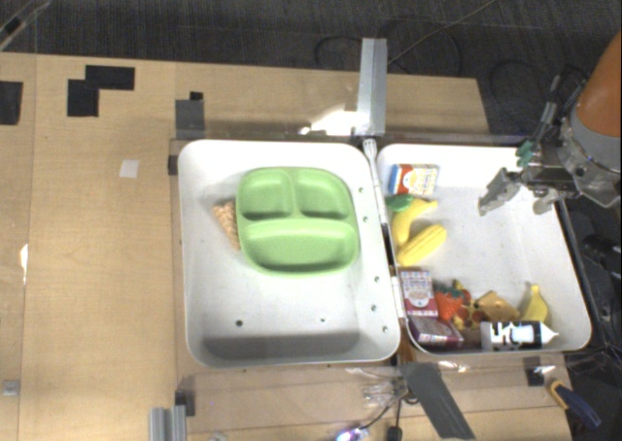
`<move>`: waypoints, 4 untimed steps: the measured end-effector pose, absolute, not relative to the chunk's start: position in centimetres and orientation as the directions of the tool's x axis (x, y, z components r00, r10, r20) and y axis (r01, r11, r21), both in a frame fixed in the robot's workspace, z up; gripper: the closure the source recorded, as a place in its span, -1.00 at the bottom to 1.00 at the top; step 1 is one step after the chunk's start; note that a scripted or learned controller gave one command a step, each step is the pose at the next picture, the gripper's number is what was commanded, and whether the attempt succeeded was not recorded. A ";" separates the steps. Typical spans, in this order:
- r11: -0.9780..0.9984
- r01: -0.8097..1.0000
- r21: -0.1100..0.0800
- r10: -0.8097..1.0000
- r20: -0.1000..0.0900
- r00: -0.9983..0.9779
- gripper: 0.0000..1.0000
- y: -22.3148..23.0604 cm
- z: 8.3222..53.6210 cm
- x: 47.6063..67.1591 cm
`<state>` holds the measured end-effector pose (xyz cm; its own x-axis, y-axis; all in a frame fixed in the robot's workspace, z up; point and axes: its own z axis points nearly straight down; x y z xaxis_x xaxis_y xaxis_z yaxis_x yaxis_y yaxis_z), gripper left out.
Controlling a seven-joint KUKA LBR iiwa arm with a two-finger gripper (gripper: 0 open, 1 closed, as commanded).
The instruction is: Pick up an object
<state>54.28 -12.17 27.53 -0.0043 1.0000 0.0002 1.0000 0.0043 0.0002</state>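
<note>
The arm reaches in over the right edge of the right bin (573,264), and its gripper (518,194) hangs above the bin's upper right part, over bare white floor. The two fingers (496,193) stand spread apart with nothing between them. The objects in this bin lie well apart from the gripper, gathered along the bin's left wall and its near edge. By the far left corner sits a small red and white carton (413,180). Just below it, against the left wall, lie a yellow banana (412,212) and a yellow corn cob (422,244), close together. Near the left end of the bin's near edge lies a red and white box (416,290) above a dark packet (435,334). Along the near edge follow a cluster of small red and brown toys (462,305), a black and white bottle (515,335) lying on its side, and a small yellow piece (533,305) near the right corner. The left bin (199,264) carries a green divided tray (295,219) towards its far half, with a tan textured item (226,223) partly tucked under the tray's left edge.
</note>
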 end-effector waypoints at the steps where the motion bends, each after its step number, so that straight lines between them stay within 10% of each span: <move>1: 0.142 0.990 0.003 0.990 0.000 -0.142 -1.00 -7.4 28.0 58.2; 2: -0.072 0.997 -0.003 0.997 0.001 0.072 -1.00 -10.3 12.1 49.3; 3: -0.083 0.996 0.019 0.997 -0.001 0.083 -1.00 -9.4 9.0 56.3; 4: -0.241 0.971 -0.001 0.971 0.000 0.241 -1.00 -10.2 10.9 57.1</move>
